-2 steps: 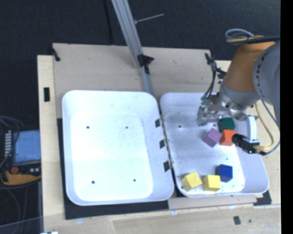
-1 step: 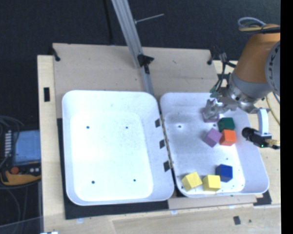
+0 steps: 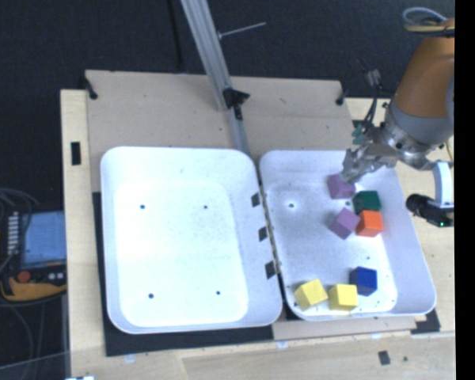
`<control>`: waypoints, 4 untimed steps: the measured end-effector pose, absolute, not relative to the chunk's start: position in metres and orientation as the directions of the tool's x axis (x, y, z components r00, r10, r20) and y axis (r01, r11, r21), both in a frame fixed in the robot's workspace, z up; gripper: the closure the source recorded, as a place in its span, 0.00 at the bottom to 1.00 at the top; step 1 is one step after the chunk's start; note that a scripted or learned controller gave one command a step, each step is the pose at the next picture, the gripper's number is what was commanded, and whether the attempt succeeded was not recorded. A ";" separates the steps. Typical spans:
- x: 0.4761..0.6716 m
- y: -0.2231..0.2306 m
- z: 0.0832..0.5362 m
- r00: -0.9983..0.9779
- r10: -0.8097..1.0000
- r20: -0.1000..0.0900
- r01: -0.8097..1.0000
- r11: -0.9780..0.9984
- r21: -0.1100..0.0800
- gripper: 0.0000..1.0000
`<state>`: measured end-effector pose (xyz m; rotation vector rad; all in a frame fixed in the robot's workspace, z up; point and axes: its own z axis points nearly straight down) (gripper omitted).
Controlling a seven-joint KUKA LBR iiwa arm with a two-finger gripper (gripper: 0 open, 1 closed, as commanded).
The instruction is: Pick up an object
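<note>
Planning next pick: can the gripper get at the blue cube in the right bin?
Probably yes. The small blue cube has open top access; only a yellow cube sits close beside it, and the gripper is over the same bin.

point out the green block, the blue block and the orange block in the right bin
green block (image 3: 367, 199), camera view, on its top face
blue block (image 3: 364, 279), camera view, on its top face
orange block (image 3: 370, 223), camera view, on its top face
</note>
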<state>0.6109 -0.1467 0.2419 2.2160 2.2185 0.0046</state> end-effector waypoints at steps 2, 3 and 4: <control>0.624 -0.052 0.234 -0.007 1.000 0.000 1.000 0.007 0.002 1.00; 0.625 -0.006 0.241 -0.007 1.000 0.001 1.000 0.007 0.002 1.00; 0.631 0.043 0.249 -0.008 1.000 0.002 1.000 0.008 0.002 1.00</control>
